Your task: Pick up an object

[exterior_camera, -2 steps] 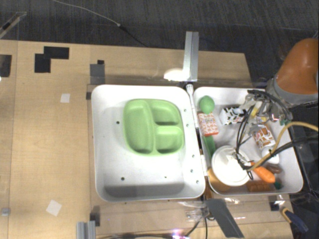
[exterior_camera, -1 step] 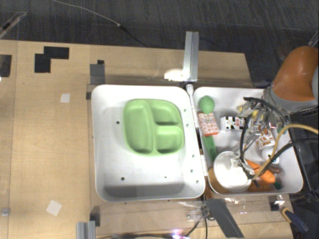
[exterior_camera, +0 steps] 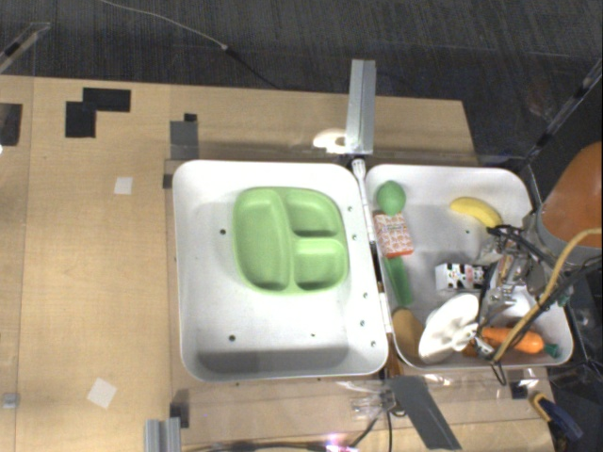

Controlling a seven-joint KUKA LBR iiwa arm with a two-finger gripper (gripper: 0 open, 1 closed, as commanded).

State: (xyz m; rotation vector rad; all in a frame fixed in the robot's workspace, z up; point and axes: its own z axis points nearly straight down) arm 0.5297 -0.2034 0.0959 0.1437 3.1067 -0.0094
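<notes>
Reaching in from the right, the arm [exterior_camera: 575, 201] brings its gripper [exterior_camera: 504, 285] down over the right bin [exterior_camera: 429, 179], low toward that bin's near-right part. Cables and metal parts crowd the tool, and whether its fingers are parted or closed cannot be made out; nothing can be seen held between them.

The right bin is crowded. A yellow banana [exterior_camera: 476, 212] lies near the bin's far wall, beyond the gripper. A small black-and-white box [exterior_camera: 454, 275] sits just left of the gripper. A white ladle-like piece [exterior_camera: 448, 328] lies toward the bin's near wall, left of and below the gripper, with an orange carrot [exterior_camera: 516, 340] beside it along the near-right edge. A long green bottle with a red-and-white label [exterior_camera: 393, 238] runs along the bin's left wall, from the far corner toward the middle. A brown rounded object [exterior_camera: 406, 326] rests near the bin's near-left corner, just beside the white piece. Bare floor shows in the bin's middle, between the bottle and the banana, and along the far wall.

Left of the right bin, the left bin [exterior_camera: 203, 252] holds a green divided plate [exterior_camera: 287, 238], set toward its far side, with bare white floor all round it and a wide strip along its near wall.
</notes>
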